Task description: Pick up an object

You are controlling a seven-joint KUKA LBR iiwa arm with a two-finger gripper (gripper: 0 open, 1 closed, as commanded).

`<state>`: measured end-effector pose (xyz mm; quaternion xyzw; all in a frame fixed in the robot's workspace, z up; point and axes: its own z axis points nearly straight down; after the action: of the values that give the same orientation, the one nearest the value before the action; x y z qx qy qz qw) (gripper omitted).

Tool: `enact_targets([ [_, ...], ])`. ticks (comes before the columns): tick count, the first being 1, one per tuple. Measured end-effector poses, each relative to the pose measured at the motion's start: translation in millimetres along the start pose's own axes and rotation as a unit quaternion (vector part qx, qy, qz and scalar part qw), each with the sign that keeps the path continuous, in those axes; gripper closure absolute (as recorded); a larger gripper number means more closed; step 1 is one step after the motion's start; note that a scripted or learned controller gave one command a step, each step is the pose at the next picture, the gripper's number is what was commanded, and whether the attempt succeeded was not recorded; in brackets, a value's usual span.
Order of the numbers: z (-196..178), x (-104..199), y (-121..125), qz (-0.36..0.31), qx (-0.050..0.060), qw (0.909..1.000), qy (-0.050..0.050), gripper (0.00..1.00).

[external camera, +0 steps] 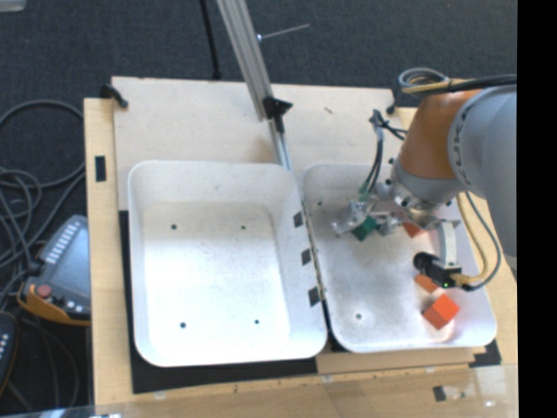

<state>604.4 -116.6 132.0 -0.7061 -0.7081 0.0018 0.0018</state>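
The grey KUKA arm with its orange band (pixel 435 133) reaches in from the right and hangs over the far part of the right shallow white plastic bin (pixel 348 299). Its two-finger gripper (pixel 364 225) is low over the bin floor, near the bin's left wall, and a small dark green object (pixel 366 227) sits right at its tip. Whether that green piece is pinched between the fingers or only lies under them cannot be told from this slant, nor whether the gripper is open or closed.

A small orange-red block (pixel 440 311) lies on the floor of the same bin, in its near right corner, well apart from the gripper. Another bit of orange-red (pixel 412 230) shows just beside the wrist, partly hidden by it.

The left shallow white plastic bin (pixel 148 190) lies alongside, touching the right one along the middle.
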Motion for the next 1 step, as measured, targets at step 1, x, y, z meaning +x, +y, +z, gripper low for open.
enact_targets([
  [1,18.0,1.0,38.5,0.002,-0.002,1.0000,-0.001,0.00],
])
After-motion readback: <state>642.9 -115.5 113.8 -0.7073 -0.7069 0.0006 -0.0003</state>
